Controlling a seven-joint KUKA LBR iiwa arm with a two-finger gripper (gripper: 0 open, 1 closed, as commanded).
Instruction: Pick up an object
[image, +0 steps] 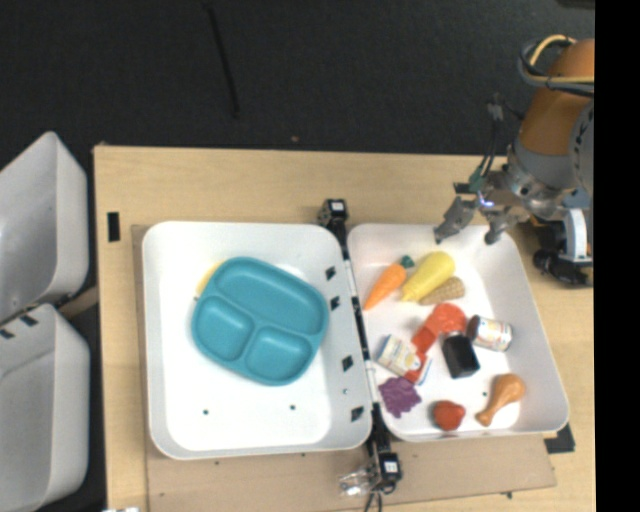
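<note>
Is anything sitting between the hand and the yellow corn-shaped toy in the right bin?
Nothing visible. The hand hovers open over the right white bin's far corner, with bare bin floor between it and the yellow corn-shaped toy. The orange toy carrot lies beside the corn, on the side away from the hand.

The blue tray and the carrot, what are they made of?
The blue tray looks like smooth moulded plastic: even colour, rounded compartments, soft sheen. The carrot is probably a plastic toy: flat bright orange, smooth surface, though the picture is too small to be sure.
</note>
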